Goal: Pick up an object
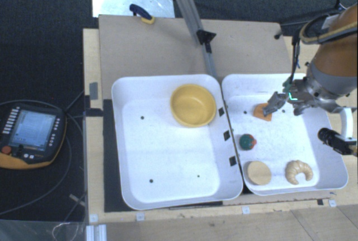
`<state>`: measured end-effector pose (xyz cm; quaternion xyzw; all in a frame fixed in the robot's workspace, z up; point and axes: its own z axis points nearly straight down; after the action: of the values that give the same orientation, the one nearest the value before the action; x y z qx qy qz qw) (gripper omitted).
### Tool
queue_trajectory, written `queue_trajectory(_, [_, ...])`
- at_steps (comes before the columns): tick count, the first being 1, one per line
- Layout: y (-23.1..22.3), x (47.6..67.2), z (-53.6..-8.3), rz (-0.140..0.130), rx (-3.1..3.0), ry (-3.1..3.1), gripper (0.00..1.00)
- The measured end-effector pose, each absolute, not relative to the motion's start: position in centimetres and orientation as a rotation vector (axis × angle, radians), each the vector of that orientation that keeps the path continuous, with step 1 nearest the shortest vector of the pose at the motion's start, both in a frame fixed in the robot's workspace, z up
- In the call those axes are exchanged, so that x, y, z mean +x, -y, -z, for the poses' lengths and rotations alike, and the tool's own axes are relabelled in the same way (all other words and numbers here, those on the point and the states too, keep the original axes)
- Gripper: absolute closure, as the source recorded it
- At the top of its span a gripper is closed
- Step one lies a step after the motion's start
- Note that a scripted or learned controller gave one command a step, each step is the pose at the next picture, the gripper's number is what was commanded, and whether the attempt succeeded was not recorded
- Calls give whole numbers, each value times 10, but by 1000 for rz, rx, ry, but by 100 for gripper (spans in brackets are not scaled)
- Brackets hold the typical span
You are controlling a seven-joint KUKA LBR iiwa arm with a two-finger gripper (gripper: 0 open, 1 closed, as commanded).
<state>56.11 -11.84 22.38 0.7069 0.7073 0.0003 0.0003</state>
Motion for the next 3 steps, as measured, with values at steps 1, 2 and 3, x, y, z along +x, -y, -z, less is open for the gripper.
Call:
queue_trajectory(1, [118, 561, -224, -1, 2220, -2222, 0])
queue_trajectory(2, [126, 565, -177, 3, 2223, -2223, 0])
queue_trajectory(3, [116, 566, -129, 3, 2223, -2224, 0])
